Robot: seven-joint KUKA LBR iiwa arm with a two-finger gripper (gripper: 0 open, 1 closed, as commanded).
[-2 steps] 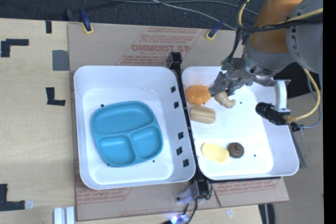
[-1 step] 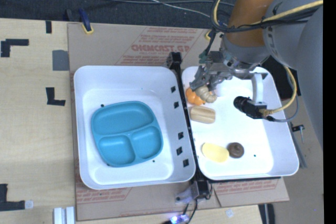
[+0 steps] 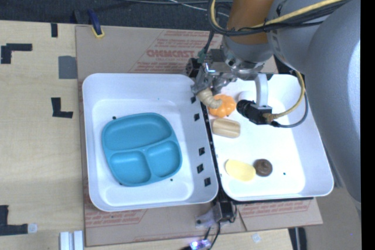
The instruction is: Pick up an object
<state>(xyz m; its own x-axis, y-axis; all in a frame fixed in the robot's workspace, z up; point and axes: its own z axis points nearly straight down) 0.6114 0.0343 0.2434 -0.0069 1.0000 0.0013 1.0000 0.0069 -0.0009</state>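
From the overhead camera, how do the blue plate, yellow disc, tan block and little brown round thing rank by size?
Largest to smallest, as they look:
1. Blue plate, by far
2. Yellow disc and tan block, too alike to rank
3. Brown round thing

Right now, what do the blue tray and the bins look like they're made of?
The blue tray looks like moulded plastic with a matte finish: uniform colour, rounded compartment ridges, only soft highlights. The left bin and right bin look like thin white plastic, slightly glossy, with smooth rounded rims. Material can't be confirmed from sight alone.
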